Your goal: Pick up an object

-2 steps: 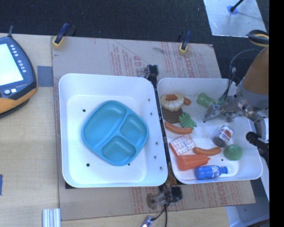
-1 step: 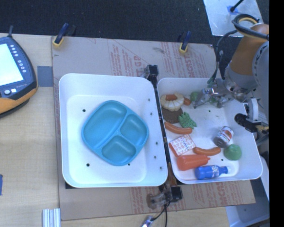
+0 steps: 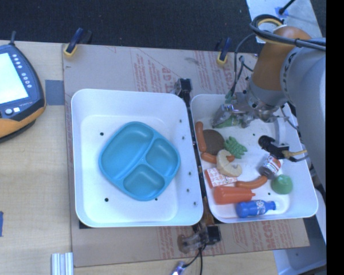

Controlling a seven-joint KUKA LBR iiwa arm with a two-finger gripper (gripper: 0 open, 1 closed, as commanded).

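Observation:
My gripper (image 3: 228, 117) hangs low over the far left part of the right bin (image 3: 303, 209), at the end of the grey arm with its orange band (image 3: 275, 56). Nothing can be seen held in it. Just below it lie a red-orange sausage (image 3: 200, 135), a brown round piece (image 3: 214, 140) and a green ridged toy (image 3: 236, 146). Further toward the front are a beige sliced bun (image 3: 228, 164), a white and red packet (image 3: 218, 178), an orange carrot-like piece (image 3: 233, 195), a blue bottle (image 3: 255, 208), a small can (image 3: 270, 167) and a green ball (image 3: 282, 184).
The left bin (image 3: 86, 211) holds a blue divided plate (image 3: 139, 160). A teach pendant (image 3: 8, 93) rests at the bench's left edge. Clamps (image 3: 73, 43) (image 3: 222, 50) sit on the board's far edge. The divider between the bins (image 3: 192, 153) runs close to the gripper's left.

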